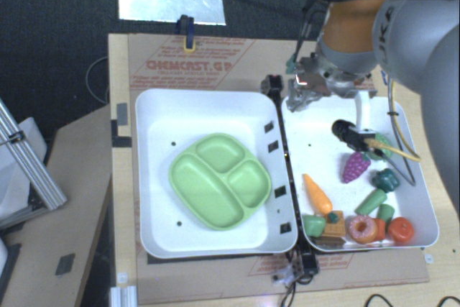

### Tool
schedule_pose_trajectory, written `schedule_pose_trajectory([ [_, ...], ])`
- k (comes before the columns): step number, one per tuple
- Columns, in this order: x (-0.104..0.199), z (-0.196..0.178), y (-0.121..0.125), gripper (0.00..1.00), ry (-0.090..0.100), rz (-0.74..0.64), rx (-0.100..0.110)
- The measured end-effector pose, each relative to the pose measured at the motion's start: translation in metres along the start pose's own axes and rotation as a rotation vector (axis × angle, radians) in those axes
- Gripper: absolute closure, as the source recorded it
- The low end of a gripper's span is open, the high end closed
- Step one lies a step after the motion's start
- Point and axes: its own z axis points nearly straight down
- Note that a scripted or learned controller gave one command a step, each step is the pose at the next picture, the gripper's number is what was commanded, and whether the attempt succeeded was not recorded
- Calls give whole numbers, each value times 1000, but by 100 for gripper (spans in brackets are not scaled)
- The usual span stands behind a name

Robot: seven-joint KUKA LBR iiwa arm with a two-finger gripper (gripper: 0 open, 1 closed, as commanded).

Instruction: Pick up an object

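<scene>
Gripper: my gripper [310, 86] hangs over the right bin's [316, 147] far end; whether it is spread I cannot tell.
Object: toy grapes [356, 167] lie in that bin, unlifted.
Left: the whole pick.

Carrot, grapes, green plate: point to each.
Carrot [316, 193], camera view, mid-body.
Grapes [354, 167], camera view, middle of the bunch.
Green plate [188, 181], camera view, floor of the large compartment.

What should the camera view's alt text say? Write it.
A grey arm's gripper hangs over the right bin's far end, away from toy food heaped at its near end: carrot, purple grapes, donut, tomato. The left bin holds a green divided plate.
</scene>
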Motion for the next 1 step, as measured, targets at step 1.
schedule_pose_trajectory([
  [1, 0, 5, -6, 100, -1, 5, 3],
])
